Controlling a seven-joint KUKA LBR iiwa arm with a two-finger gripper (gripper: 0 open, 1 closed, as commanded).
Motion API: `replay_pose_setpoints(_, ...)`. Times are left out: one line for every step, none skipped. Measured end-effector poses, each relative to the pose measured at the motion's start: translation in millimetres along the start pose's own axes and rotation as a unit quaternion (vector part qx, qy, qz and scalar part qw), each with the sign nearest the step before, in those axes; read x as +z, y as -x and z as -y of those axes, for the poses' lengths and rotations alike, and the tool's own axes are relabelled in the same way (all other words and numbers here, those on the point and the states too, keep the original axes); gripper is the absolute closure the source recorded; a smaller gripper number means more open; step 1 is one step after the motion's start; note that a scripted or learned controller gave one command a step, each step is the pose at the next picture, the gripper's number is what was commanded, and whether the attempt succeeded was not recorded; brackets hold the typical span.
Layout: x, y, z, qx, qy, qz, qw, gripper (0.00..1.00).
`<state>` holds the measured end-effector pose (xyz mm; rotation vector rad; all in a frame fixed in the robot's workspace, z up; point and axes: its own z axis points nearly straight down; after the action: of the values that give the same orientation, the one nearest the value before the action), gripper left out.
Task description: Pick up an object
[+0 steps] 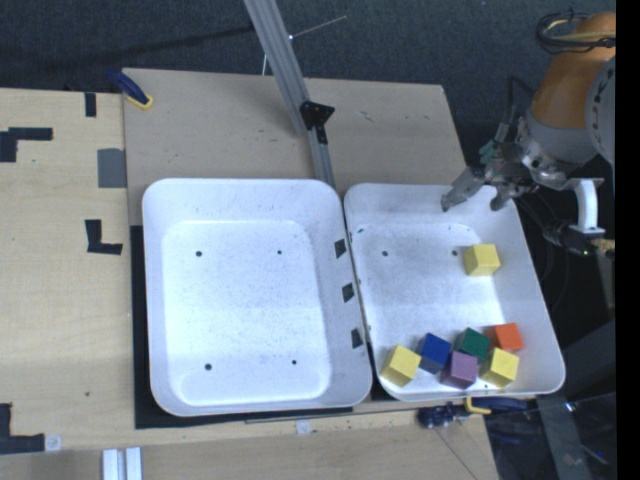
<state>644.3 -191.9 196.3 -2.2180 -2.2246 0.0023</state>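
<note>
My gripper (473,196) hangs above the far right corner of the right bin (420,298), its two fingers spread open with nothing between them. A lone yellow cube (482,259) lies just below it in the bin. Along the near edge sits a cluster of cubes: a yellow one (402,364), a blue one (435,351), a purple one (463,368), a green one (473,344), an orange one (508,337) and another yellow one (502,366).
The left bin (240,288) sits beside the right one. A slanted metal pole (285,58) crosses above the bench behind the bins. Cables and arm parts crowd the right edge.
</note>
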Motion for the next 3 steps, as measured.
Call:
replay_pose_setpoints(-0.1, 0.2, 0.1, 0.000, 0.000, 0.000, 1.0000, 0.00)
replay_pose_setpoints(54.9, -4.4, 10.8, 0.000, -0.003, -0.001, 1.0000, 0.00)
replay_pose_setpoints(108.3, -6.0, 12.1, 0.000, -0.003, 0.000, 1.0000, 0.00)
